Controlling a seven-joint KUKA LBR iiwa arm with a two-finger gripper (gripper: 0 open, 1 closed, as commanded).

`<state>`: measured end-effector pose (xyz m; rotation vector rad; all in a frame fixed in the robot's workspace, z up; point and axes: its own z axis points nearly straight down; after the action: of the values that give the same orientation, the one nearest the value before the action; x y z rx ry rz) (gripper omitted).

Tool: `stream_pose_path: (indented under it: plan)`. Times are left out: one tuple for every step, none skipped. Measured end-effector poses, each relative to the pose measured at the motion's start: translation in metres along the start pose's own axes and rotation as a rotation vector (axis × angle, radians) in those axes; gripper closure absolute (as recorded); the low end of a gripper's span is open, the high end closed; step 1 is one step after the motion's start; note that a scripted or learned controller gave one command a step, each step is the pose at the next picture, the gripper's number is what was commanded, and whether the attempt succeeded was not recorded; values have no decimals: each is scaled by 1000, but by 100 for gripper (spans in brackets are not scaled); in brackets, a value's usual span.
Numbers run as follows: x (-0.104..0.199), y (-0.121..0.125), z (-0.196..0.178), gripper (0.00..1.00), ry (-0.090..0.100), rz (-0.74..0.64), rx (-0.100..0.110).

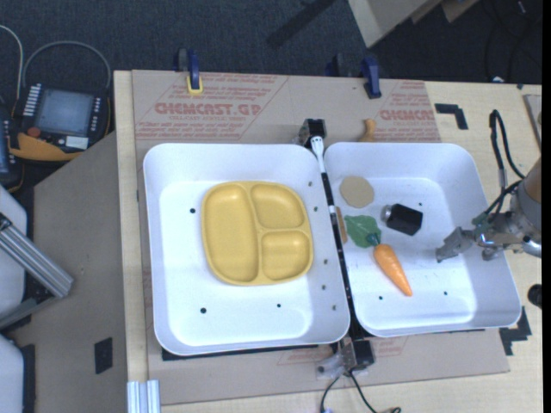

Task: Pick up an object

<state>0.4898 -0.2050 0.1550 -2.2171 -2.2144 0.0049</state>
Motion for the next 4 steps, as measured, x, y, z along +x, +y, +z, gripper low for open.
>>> stream_pose_path:
  plan:
    - [0,3,44,0,0,-1,-2]
    - [-1,5,31,100,-5,-1,-9]
    - [-5,3,-13,100,-7,-1,-14]
    - [-16,3,-68,100,-9,-1,-16]
